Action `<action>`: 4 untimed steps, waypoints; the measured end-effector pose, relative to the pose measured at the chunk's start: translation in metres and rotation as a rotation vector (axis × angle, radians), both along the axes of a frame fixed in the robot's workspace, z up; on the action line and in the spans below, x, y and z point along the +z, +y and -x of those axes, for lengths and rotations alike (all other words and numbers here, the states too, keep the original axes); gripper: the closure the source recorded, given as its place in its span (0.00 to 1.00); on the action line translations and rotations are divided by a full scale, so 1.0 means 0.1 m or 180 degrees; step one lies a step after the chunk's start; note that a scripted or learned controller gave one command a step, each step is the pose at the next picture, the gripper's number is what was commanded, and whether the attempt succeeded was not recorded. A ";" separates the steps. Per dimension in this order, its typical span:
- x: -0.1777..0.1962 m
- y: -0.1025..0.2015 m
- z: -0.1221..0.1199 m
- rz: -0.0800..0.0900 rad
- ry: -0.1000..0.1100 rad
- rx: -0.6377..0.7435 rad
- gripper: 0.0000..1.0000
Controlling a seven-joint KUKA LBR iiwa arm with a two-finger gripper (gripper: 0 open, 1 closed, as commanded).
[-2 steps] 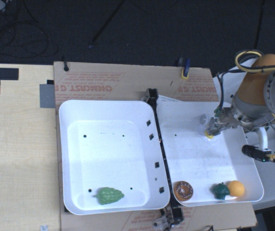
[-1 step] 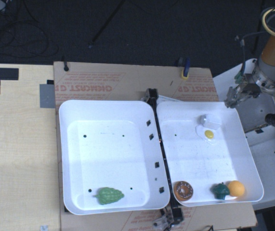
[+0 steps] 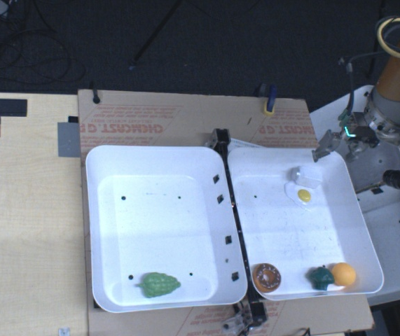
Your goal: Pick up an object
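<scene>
The right bin [image 3: 368, 247] holds a fried-egg toy [image 3: 303, 193] near its far side. Along its near edge lie a brown donut [image 3: 266, 277], a teal lump [image 3: 320, 278] and an orange ball [image 3: 344, 274], the last two touching. In the left bin [image 3: 101, 187] a green leafy piece [image 3: 160, 284] rests near the front. My gripper [image 3: 341, 141] hangs over the right bin's far right corner, up and to the right of the egg, with nothing seen in it.
Both bins sit on a cardboard sheet [image 3: 185, 117] with a black divider clip strip [image 3: 228, 215] between them. The arm's orange band [image 3: 393, 75] rises at the right edge. A blue clamp [image 3: 270, 99] stands on the cardboard's far edge.
</scene>
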State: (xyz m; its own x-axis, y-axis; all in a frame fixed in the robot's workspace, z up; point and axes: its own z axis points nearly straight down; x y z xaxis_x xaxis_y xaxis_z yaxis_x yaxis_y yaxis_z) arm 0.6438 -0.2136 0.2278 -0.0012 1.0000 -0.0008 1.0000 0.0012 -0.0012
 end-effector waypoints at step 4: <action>-1.40 0.00 0.08 -0.0001 -0.0009 -0.0001 0.00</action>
State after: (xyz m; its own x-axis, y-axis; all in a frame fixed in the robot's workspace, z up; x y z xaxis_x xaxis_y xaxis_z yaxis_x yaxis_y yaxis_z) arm 0.6355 -0.2137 0.0881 -0.0009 1.0000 -0.0006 1.0000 0.0009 0.0015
